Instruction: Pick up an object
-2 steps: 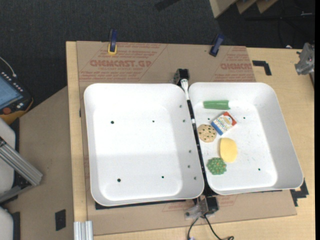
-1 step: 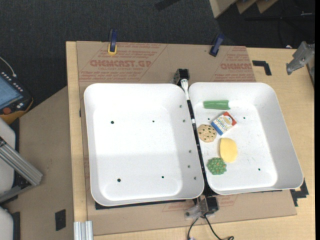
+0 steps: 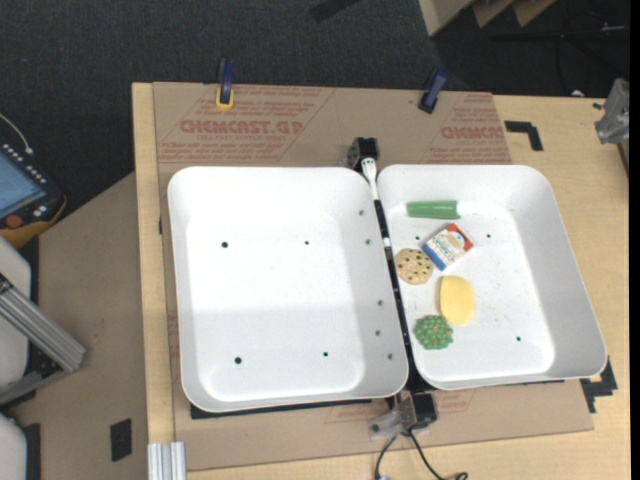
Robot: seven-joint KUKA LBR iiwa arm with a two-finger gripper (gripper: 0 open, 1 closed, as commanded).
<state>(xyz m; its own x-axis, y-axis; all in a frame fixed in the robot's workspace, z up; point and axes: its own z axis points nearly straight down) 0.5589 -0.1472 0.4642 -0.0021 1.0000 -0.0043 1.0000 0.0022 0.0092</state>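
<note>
One grey bit at the far right edge looks like the gripper [image 3: 619, 118]. It hangs off the far right corner of the right bin [image 3: 530, 268], outside the rim. It's cut off by the edge, so I can't tell if it's released or clenched, and nothing can be seen in its grasp.

Working outward from there, all the candidates lie to its left and nearer, bunched along the left side of the right bin, close to the seam with the left bin [image 3: 260, 268].
- Closest to the gripper is the green bar [image 3: 432, 209], lying flat at the far end of the cluster with its long axis running left-right.
- Just near of it is a small red-white-blue carton [image 3: 447, 245], skewed at a diagonal.
- The carton's left corner is touching or almost touching the round cookie [image 3: 412, 266].
- Nearer again is the yellow lemon-like piece [image 3: 457, 300].
- A knobbly green broccoli-like piece [image 3: 434, 332] sits right against its near left side.

My read is that no pick has started and the arm is parked clear. The green bar is prob. the easiest target – apart from its neighbours and nearest the gripper. The approach would be a sweep left and near, then down, with the jaws set across the bar's short width, i.e. closing far-to-near. The lemon/broccoli pair is too tight for a clean grab.
</note>
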